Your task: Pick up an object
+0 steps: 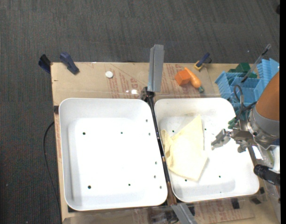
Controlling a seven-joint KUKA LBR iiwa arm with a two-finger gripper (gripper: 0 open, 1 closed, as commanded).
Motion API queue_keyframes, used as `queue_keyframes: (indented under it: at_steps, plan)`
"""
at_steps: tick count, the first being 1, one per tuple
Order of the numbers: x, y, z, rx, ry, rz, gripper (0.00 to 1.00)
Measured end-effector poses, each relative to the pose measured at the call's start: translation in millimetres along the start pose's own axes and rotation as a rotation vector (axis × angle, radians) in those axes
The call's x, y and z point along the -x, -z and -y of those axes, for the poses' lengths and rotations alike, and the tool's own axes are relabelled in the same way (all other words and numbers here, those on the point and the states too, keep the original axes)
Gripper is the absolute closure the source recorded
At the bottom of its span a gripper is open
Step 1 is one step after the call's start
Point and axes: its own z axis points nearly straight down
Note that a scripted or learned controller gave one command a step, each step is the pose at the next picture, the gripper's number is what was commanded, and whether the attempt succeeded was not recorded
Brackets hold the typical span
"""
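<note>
Right bin [227, 190] holds a cream cloth [187, 150] at its left side. Gripper [221, 139] hovers just right of it, fingers apparently apart, holding nothing.

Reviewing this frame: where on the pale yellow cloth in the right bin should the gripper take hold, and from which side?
Probably the cloth's upper right corner, near the peak. It lies flat against the right bin's left wall, so that free corner faces the gripper, which sits just to its right. Come from above, pinching the folded edge.
</note>
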Motion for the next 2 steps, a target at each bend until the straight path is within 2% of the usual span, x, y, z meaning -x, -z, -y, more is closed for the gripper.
queue_keyframes:
  at_steps: [1, 2]
  plan:
    - [43, 32, 1, 0.001, -0.015, 0.0, 0.0]
    - [25, 26, -70, 0.001, -0.134, 0.001, 0.0]
